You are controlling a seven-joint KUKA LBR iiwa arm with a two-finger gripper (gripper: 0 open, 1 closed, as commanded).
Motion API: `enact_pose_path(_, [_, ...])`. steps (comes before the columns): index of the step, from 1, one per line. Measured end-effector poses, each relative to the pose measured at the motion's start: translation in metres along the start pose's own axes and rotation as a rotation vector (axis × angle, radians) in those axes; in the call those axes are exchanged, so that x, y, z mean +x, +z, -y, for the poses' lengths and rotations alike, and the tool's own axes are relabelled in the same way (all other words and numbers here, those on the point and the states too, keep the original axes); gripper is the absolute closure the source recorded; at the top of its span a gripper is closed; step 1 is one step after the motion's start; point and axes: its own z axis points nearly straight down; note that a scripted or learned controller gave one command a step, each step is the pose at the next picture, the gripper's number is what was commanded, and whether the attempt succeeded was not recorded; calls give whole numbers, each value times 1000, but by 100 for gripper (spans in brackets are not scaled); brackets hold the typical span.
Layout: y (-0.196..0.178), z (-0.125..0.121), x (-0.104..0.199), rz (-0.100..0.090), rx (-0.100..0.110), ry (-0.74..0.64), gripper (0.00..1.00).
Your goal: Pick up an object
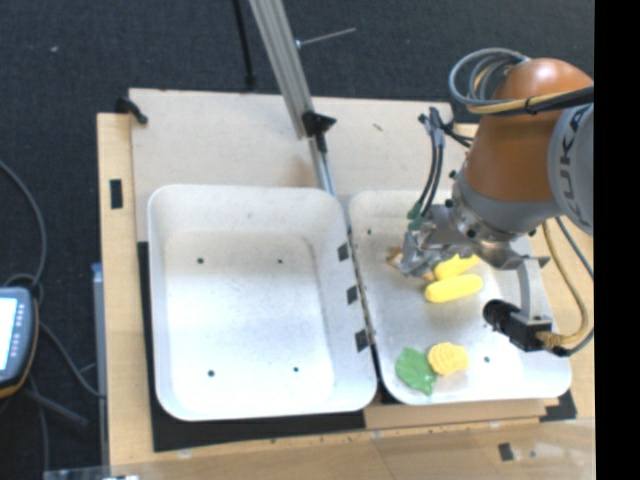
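Dark carpet floor all round, tan bench [240, 138] in the middle carrying two shallow white bins side by side.

End effector [418, 256] sits low in the right bin [390, 308], near its upper left part, just left of the yellow items. Can't tell if it's open or closed; the metal parts blur together from this angle and the wrist covers most of it. Nothing visibly held.

Directly right of it: two elongated yellow pieces. Upper yellow piece [458, 265] is partly tucked under the wrist housing, lower yellow piece [453, 288] lies just below and looks to be touching it. Small brownish bit [395, 259] just left of the end effector, too small to identify.

Further toward the near edge of the same bin: round yellow ribbed object [447, 358] with a green leaf-like object [414, 369] touching its left side. Both well apart from the end effector.

Black fitting with cable [512, 324] hangs off the arm [525, 138] on the right, over the bin's right side.

Left bin [250, 298] has only a few dark specks on its floor. Slanted aluminium post [290, 68] rises from between the bins at the back. Handheld pendant [12, 333] lies on the floor at far left.
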Motion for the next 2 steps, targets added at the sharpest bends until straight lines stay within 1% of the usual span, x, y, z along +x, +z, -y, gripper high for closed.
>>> enact_pose_path(1, [22, -6, 51, 0, 5, 1, 100])
enact_pose_path(2, [28, -3, 98, 0, 5, 1, 100])
